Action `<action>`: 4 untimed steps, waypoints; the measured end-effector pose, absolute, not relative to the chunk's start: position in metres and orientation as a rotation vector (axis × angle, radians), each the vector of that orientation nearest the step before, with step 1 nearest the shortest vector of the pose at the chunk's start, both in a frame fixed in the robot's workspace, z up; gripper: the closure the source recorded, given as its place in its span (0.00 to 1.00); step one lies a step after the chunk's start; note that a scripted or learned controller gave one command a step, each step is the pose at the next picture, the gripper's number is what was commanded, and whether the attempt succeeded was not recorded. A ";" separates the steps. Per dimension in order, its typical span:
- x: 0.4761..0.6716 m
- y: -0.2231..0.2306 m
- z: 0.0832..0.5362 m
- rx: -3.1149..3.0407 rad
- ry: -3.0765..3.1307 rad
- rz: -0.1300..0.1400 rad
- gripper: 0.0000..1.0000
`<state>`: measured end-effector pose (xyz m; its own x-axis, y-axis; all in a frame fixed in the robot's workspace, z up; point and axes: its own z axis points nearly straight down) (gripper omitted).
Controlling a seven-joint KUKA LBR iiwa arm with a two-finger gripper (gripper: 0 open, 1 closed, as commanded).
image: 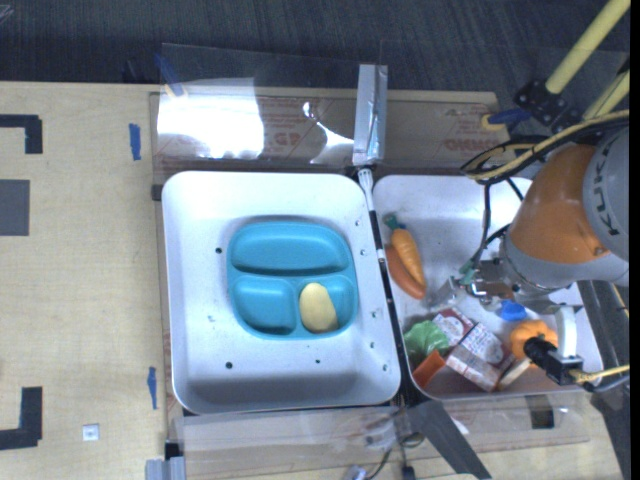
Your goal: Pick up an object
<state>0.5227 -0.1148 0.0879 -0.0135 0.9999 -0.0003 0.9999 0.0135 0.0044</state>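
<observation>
Tool [478,280] low in right bin [440,193], grip state can't be told; carrot [405,261] lies just to its left, long axis running up-down the bin beside the divider, nearest candidate for a pick.

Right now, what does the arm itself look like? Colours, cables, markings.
The arm is grey, with a rounded orange band above the wrist. Part of some dark lettering shows on the grey shell. Black cables loop beside the orange section. The gripper end is dark metal with small fittings, over the right bin.
</observation>
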 end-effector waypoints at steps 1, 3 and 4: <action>0.586 -0.107 0.090 1.773 2.591 0.002 0.00; 0.656 -0.102 0.100 1.662 2.650 0.011 1.00; 0.669 -0.043 0.190 1.726 2.614 0.013 1.00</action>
<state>0.6695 -0.0427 0.1904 -0.3928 0.9196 -0.0037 0.9195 0.3929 0.0121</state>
